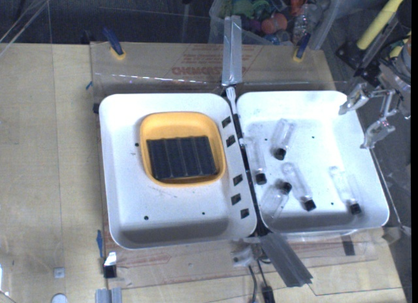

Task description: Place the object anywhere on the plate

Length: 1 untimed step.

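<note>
A yellow plate [180,124] with a dark ridged insert [181,157] lies in the left white bin [117,164]. Several clear plastic vials with black caps lie scattered in the right bin [326,109]: one [281,137] near its middle, one [343,186] at the front right, and others [297,184] near the front. My gripper [366,119] hangs over the right bin's far right rim, above and apart from the vials. Its two metal fingers [353,100] stand open with nothing between them.
A raised divider with black tabs [234,158] separates the two bins. A clear box of colourful toys [274,1] stands behind the bench. Blue clamps [115,46] hold the rear board. A yellow tube [385,14] slants at the top right.
</note>
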Motion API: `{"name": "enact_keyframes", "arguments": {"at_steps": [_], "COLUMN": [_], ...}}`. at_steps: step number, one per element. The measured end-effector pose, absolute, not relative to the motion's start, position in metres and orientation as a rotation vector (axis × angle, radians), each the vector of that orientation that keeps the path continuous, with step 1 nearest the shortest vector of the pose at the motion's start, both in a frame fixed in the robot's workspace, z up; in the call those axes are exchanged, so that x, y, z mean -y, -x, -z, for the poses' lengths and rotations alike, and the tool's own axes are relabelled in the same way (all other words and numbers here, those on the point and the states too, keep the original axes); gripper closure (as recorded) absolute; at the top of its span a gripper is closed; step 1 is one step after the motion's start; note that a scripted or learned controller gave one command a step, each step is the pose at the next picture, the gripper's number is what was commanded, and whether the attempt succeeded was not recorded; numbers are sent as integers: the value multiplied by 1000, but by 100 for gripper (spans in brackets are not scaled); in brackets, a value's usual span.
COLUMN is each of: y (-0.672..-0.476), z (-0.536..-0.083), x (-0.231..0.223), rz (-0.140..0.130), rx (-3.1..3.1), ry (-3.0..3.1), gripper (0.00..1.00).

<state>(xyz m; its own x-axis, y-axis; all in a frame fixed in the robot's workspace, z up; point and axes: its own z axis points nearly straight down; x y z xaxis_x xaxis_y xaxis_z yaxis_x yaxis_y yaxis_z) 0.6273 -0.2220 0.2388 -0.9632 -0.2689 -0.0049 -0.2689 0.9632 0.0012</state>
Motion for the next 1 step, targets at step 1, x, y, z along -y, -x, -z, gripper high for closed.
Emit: {"name": "enact_keyframes", "arguments": {"at_steps": [1], "y": [-617], "z": [-200], "x": [222], "rz": [-2], "rx": [-2979], "ry": [981], "gripper": [0]}}
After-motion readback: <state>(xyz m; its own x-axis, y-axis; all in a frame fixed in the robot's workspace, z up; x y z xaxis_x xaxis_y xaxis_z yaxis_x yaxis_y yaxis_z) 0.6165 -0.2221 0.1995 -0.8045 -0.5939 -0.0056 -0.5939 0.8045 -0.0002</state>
